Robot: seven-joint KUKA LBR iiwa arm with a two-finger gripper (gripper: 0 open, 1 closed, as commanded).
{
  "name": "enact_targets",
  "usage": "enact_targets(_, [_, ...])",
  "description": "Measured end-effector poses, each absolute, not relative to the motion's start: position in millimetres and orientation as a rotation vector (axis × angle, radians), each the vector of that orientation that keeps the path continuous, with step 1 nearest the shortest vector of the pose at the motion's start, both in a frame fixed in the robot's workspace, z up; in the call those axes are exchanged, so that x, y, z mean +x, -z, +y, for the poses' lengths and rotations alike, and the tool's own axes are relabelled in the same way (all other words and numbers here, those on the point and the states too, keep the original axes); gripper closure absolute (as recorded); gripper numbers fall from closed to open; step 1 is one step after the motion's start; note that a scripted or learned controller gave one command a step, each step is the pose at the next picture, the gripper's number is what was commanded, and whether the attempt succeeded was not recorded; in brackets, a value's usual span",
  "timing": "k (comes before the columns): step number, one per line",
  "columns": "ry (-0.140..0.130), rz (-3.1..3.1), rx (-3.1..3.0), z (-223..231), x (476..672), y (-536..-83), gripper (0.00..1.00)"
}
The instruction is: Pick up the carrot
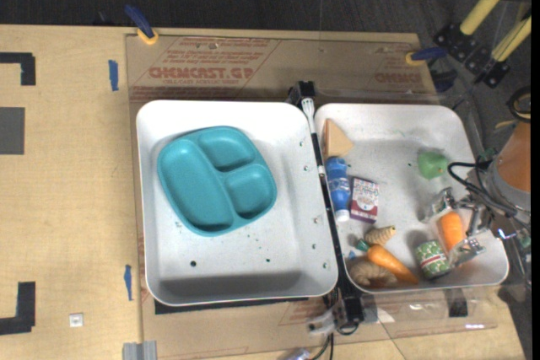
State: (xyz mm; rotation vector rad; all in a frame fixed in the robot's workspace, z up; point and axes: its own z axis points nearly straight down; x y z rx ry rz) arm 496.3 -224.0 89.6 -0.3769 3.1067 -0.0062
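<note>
A long tapered orange carrot (391, 262) lies near the front wall of the right bin (396, 124), pointing down-right. A shorter, stubby orange piece (452, 229) sits further right. My gripper (456, 225) is low in the right bin's front right corner. Its metal fingers (440, 203) stand on either side of the stubby orange piece with a gap, so it looks open. The arm's orange band (516, 160) is at the right edge, with cables trailing over the bin's rim.
Around the carrot lie a green patterned can (432, 258), a brownish lump (364, 271), a small box (365, 199), a blue bottle (337, 182), a tan wedge (336, 137) and a green object (432, 163). The left bin (278, 265) holds a teal divided plate (217, 178).
</note>
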Motion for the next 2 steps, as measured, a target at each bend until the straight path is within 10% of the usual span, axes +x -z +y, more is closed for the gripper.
enact_targets(1, [0.009,3.12,-0.196,-188.8,492.0,-90.2,0.0])
enact_targets(2, [0.013,3.108,-0.199,-187.7,496.4,-103.1,1.0])
